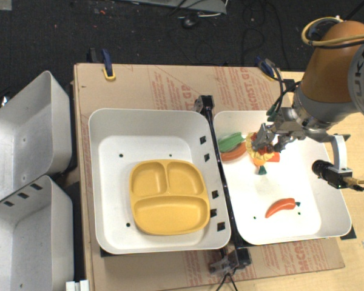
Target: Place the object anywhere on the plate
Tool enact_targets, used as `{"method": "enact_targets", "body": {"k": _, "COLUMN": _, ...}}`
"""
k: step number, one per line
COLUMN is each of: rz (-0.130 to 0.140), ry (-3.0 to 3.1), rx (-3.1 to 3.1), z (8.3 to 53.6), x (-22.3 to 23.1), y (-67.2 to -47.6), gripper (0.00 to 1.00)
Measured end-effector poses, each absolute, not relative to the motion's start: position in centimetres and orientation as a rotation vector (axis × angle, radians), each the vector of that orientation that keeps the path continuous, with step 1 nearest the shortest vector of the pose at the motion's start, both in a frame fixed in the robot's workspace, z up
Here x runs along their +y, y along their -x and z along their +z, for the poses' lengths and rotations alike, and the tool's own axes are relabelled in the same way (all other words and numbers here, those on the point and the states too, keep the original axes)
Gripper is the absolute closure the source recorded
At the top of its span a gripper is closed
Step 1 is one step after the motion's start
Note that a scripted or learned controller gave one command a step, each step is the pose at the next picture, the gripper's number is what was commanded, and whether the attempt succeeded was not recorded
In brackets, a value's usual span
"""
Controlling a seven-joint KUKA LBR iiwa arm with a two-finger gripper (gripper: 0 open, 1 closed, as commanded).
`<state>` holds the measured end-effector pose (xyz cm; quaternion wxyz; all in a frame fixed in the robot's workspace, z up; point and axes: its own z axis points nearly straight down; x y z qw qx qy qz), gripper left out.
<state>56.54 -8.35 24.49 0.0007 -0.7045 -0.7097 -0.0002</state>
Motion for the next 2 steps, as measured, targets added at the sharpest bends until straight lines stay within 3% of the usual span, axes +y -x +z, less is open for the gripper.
{"method": "enact_targets", "body": {"k": 1, "rz": -0.002, "ry": 2.212, "rx": -2.230, "z": 25.1, "x": -3.1, "y": -57.0, "gripper": 1.00}}
{"method": "enact_targets", "body": {"k": 2, "rz": -0.003, "ry": 2.213, "rx": -2.230, "z": 24.6, "x": 1.9, "y": -58.8, "gripper": 1.00}}
